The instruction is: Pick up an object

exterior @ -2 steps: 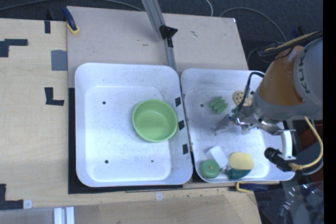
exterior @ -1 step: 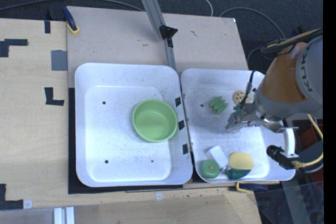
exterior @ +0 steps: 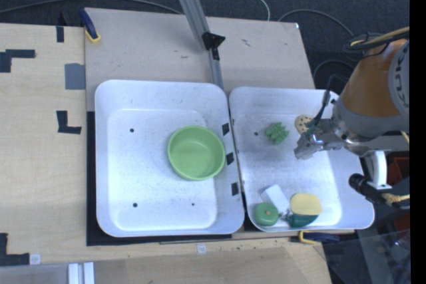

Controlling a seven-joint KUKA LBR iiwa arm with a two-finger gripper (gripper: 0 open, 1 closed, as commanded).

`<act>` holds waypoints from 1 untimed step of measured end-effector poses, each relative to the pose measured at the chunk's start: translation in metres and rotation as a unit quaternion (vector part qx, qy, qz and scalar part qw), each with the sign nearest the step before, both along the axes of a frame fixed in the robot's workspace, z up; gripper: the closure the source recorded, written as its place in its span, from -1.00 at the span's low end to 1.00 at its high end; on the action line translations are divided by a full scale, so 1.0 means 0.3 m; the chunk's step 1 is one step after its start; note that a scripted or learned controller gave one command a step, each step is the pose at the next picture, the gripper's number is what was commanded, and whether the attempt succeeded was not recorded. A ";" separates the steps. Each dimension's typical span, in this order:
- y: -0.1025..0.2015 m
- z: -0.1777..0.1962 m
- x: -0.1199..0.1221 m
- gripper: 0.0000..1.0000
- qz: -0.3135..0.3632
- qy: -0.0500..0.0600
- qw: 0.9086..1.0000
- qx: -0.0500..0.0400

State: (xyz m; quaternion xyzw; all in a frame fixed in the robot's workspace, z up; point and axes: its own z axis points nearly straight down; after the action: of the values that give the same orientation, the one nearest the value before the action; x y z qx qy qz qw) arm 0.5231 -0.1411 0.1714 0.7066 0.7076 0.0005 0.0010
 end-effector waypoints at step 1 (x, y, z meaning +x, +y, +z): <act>-0.009 0.143 -0.008 1.00 0.000 0.000 1.000 0.000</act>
State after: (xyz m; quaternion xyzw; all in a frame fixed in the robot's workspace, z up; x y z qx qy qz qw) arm 0.5206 -0.1439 0.2142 0.7067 0.7075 0.0005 0.0012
